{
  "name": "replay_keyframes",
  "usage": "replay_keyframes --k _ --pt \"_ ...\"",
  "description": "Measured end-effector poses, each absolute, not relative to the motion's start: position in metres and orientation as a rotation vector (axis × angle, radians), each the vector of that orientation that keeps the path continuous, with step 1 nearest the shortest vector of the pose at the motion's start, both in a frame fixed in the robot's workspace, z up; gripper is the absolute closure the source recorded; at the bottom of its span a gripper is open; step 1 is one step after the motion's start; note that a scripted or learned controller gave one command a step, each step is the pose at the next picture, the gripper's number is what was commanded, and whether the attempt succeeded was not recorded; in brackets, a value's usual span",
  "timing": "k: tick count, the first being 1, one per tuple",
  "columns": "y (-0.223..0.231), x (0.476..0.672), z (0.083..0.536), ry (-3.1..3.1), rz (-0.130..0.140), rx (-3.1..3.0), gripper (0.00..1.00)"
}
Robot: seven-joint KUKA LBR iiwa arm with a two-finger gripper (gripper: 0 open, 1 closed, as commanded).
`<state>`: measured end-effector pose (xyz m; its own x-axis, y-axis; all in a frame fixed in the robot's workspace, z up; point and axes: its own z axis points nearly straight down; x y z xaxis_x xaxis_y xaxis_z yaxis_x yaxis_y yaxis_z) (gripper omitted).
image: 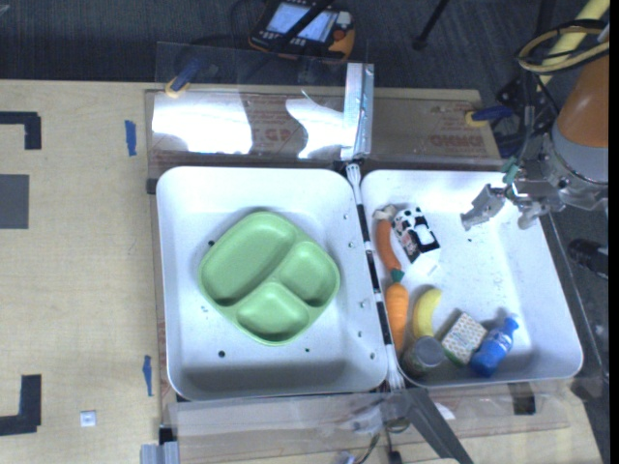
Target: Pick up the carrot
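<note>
In the right-hand shallow white bin (542, 288), against its left wall, lies the tapered orange carrot (397, 315). The two-finger gripper (504, 205) hovers well apart, fingers spread and empty. Likely stiff, light, smooth; grasp across mid-body.

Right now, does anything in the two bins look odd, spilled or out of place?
Nothing is spilled or damaged. The right bin has its things crowded along its left wall: the carrot, a banana and a blue bottle lying on its side. The green plate sits askew in the left bin.

No legible text (box print blurred).
</note>
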<state>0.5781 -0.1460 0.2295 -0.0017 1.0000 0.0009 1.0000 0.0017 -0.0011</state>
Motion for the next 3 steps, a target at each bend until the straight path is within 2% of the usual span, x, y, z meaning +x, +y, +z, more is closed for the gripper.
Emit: replay_keyframes --k 1,2,3 --pt "-0.149 0.525 0.156 -2.411 0.000 -2.014 0.00" --pt "-0.150 0.526 0.166 -2.412 -0.004 -2.017 1.00" --pt "-0.150 0.526 0.166 -2.412 -0.003 -2.017 0.00"
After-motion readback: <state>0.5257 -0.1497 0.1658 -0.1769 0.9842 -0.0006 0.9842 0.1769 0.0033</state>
